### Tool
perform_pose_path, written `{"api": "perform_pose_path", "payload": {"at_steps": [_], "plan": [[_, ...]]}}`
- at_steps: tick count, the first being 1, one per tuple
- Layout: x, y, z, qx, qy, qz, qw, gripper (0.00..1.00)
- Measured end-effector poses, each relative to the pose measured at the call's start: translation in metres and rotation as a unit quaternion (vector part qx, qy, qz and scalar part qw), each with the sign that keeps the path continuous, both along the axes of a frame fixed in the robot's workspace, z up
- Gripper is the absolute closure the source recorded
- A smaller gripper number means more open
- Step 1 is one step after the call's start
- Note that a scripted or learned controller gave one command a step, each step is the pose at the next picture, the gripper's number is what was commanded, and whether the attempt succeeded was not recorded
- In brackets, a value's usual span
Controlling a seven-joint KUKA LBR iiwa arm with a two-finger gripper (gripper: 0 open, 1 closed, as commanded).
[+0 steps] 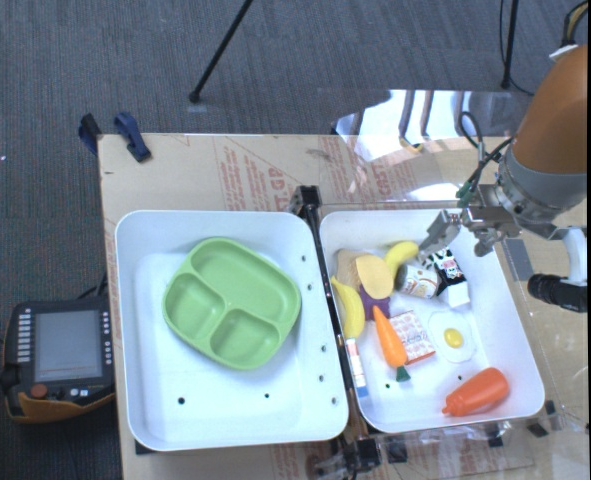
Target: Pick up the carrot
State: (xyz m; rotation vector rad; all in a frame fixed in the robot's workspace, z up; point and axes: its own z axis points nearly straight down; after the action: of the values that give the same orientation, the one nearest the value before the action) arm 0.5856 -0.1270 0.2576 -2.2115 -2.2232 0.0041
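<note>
The carrot (389, 339) is orange with a small green tip and lies in the right bin (523, 340), near its middle, pointing toward the front. It rests beside a cracker packet (416, 335), just right of a banana (352, 307). My gripper (462, 235) hangs over the back of the right bin, well behind and to the right of the carrot. Its fingers are open with nothing between them. A small milk carton (449, 271) stands just below it.
Around the carrot lie a can (417, 282), a fried egg (454, 339), an orange bottle (475, 392), a marker (355, 364) and a yellow fruit (402, 253). A green divided plate (232, 303) sits in the left bin (145, 393). A teach pendant (63, 354) lies off the bench's left.
</note>
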Motion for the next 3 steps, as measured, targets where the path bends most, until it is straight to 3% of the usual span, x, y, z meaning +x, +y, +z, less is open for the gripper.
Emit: {"api": "perform_pose_path", "payload": {"at_steps": [1,2,3], "plan": [[-0.017,0.039,-0.159,-0.0001,-0.001,0.064,0.9979,0.0],[-0.018,0.039,-0.152,0.0011,0.001,0.062,0.9981,1.0],[-0.082,0.005,-0.166,-0.0009,-0.009,0.307,0.9518,1.0]]}}
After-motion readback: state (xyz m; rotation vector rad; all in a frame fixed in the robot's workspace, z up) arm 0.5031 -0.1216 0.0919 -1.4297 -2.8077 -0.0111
